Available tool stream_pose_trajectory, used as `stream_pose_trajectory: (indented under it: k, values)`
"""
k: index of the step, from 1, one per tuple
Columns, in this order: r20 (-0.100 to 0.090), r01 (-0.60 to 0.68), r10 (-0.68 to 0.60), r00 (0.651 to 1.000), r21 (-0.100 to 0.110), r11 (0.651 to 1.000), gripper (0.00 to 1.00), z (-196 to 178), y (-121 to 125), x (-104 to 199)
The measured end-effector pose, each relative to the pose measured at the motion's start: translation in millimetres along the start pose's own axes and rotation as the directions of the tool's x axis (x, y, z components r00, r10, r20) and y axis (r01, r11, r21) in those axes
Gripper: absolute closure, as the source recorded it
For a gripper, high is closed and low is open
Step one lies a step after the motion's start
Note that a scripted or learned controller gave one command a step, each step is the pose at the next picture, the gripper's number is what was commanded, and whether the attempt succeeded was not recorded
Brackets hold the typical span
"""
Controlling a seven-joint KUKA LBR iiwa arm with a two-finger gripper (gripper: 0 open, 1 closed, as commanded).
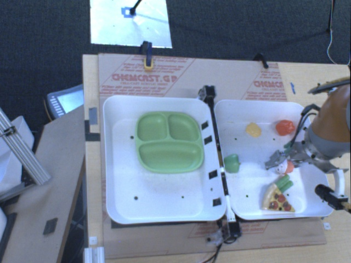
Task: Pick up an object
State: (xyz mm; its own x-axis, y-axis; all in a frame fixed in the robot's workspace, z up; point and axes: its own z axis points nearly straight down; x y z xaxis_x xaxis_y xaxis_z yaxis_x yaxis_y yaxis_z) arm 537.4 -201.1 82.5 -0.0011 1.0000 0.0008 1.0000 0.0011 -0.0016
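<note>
My gripper (pixel 278 161) is low in the right bin (pixel 241 114), reaching in from the right edge. Just under and beside it lies a small white and red piece (pixel 284 168), with a green piece (pixel 284 183) right below that. A toy pizza slice (pixel 277 199) rests near the bin's front. Further back sit an orange-red lump (pixel 284 127) and a small yellow piece (pixel 253 129). A green block (pixel 232 163) lies by the bin's left wall. The arm hides part of the bin's right side.
The left bin (pixel 118 201) holds a green divided plate (pixel 169 142). A black clip strip (pixel 215 152) runs along the seam between the bins. A grey device (pixel 64 103) and a metal rail (pixel 22 152) stand off the bench's left side.
</note>
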Motion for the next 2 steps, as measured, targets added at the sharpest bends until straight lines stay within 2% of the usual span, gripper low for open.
stream_pose_trajectory:
  k: [1, 2]
  values:
    - [0.002, 0.000, 0.000, 1.000, -0.005, 1.000, 1.00, -13.5, 1.6, -0.9]
    - [0.003, -0.002, 0.002, 1.000, -0.007, 1.000, 1.00, -62.5, -6.0, -1.4]
